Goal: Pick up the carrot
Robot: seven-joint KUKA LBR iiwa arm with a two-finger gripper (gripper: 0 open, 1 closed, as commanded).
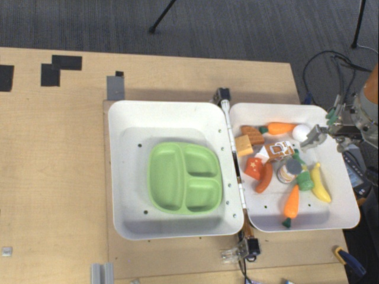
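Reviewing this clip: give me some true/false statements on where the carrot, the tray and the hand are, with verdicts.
1. The green divided plastic tray lies in the left white bin. True.
2. The orange carrot with a green stem end lies in the left bin. False: it lies in the right white bin, near its front.
3. The hand grips the carrot. False: it is over the right bin's far side, apart from the carrot.
4. A yellow toy banana lies right of the carrot. True.
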